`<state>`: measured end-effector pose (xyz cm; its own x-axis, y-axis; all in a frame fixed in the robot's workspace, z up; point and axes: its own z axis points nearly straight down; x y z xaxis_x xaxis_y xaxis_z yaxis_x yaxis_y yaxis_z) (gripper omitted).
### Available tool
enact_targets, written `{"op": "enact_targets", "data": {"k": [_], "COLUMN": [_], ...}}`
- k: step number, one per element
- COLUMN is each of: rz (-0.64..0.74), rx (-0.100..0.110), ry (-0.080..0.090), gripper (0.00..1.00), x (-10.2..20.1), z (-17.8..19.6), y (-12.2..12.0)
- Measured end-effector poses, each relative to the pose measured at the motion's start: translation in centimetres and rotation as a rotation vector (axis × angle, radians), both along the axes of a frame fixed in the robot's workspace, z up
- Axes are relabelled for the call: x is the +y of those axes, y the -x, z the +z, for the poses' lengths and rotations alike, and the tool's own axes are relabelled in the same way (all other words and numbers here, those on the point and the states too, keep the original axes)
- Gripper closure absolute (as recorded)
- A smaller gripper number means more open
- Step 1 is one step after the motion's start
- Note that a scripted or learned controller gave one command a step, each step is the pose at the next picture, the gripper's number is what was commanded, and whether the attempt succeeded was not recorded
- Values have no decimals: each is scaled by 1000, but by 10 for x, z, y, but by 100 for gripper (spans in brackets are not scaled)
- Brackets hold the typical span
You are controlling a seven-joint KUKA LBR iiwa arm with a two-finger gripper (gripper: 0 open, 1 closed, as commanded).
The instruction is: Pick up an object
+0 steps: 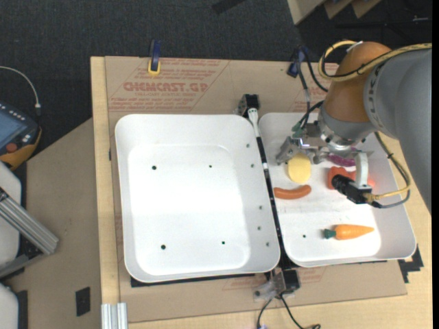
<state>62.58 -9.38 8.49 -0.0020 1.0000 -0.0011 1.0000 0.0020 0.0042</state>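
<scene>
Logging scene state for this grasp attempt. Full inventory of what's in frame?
left bin: 1, white, left half of the bench
right bin: 1, white, right half of the bench, touching the left bin
yellow round object: 1, pale yellow, right bin, upper left, under the gripper
sausage: 1, orange-red, right bin, just below the yellow object
carrot: 1, orange with green end, right bin, lower part
red object: 1, red, right bin, partly hidden by the gripper
pink object: 1, magenta, under the wrist, mostly hidden
cardboard sheet: 1, brown, under both bins
arm: 1, grey with orange band, from the right
gripper: 1, over the right bin
</scene>
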Motion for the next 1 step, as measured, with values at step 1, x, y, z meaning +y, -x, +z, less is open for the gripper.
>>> {"op": "enact_targets", "data": {"k": [1], "rz": [-2], "rx": [0], "ry": [0], "gripper": [100], "x": [0], "z": [11], "y": [1]}}
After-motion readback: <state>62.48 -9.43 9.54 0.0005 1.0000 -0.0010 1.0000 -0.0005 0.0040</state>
